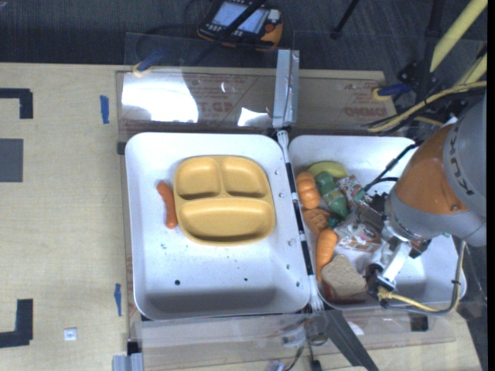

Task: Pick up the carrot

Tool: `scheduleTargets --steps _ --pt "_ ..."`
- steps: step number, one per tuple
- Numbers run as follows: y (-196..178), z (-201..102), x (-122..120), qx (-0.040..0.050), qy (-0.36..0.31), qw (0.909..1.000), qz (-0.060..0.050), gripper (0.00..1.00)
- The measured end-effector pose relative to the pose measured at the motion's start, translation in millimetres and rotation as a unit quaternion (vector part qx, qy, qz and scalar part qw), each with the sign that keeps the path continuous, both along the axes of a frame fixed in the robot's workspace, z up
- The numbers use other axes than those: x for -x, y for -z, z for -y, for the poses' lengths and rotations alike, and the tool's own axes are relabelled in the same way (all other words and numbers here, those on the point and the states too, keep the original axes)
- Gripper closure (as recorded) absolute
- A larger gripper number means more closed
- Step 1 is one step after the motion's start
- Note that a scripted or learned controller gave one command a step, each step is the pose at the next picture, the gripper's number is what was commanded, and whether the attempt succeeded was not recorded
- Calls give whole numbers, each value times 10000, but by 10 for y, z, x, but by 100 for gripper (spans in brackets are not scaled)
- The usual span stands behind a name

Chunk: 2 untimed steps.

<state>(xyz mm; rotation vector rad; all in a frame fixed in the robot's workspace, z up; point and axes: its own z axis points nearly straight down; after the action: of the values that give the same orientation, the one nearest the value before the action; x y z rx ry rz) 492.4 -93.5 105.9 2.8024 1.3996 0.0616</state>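
The carrot, orange and tapered, lies in the right bin near its left wall, pointing toward the front. Its tip rests against a brown bread slice. My gripper hangs low over the pile of toy food just right of the carrot, reaching in from the grey wrist under the orange band. Clutter around the gripper's end hides how it stands, and nothing shows between it and the carrot.
The right bin also holds a yellow fruit, a rounded orange piece, a green item and a printed packet. In the left bin sit a yellow divided plate and a red-orange sausage.
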Motion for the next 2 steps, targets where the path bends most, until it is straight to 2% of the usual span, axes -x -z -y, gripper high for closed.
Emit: scheduleTargets --steps 1,2 --pt "-2 57 -682 124 -978 9951 12 0" --pt "199 100 130 83 -1801 9835 -177 0"
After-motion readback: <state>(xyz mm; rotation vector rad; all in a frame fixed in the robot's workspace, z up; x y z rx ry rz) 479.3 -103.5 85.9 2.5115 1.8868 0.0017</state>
